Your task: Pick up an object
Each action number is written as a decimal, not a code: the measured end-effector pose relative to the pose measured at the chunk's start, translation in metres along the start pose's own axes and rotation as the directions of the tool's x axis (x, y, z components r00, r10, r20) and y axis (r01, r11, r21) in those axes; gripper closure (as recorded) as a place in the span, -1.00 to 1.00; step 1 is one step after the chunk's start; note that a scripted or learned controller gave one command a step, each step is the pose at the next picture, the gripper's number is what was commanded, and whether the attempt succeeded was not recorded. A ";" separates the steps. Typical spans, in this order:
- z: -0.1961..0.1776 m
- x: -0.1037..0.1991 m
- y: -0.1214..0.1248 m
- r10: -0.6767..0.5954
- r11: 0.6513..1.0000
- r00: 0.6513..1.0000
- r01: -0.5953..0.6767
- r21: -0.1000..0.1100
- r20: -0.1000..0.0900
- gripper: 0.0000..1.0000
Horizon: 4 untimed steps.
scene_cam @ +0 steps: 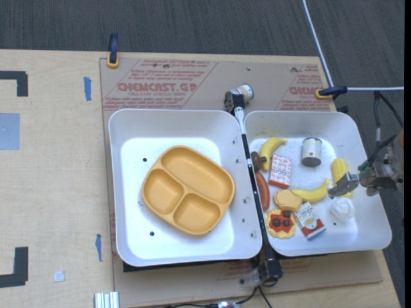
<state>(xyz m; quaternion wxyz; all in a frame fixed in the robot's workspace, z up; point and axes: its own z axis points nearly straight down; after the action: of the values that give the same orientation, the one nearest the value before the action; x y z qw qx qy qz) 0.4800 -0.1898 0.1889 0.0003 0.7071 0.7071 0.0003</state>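
My gripper [344, 185] reaches in from the right edge and hangs low over the right side of the right bin [370, 238]. Its tip is just below a yellow corn cob [338, 169] and at the right end of a banana [308, 193]. A white cup-like object [341, 211] lies just in front of it. Nothing shows held in it. Further left lie a second banana [270, 148], a grey can [311, 151], a red-and-white packet [280, 171], a sausage [262, 190], a bun [288, 201], a pizza slice [280, 223] and a small carton [309, 221].
The left bin [122, 172] holds an orange divided plate [187, 190]. A black ridge [249, 165] separates the two bins. Cables and a white rod [314, 31] run at the far right, and clamps [113, 50] sit on the board behind.
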 end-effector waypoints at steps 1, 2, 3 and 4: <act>0.100 0.032 0.022 -0.002 1.000 1.000 0.002 -0.009 0.000 -1.00; 0.104 0.066 0.000 -0.001 1.000 1.000 0.001 -0.001 -0.001 -1.00; 0.103 0.096 0.002 -0.001 1.000 1.000 0.001 -0.002 -0.001 -1.00; 0.104 0.096 0.036 0.000 1.000 1.000 0.000 -0.002 0.002 -1.00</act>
<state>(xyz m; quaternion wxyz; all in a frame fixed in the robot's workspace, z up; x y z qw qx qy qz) 0.5163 -0.0934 0.0852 0.0017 0.7071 0.7071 0.0007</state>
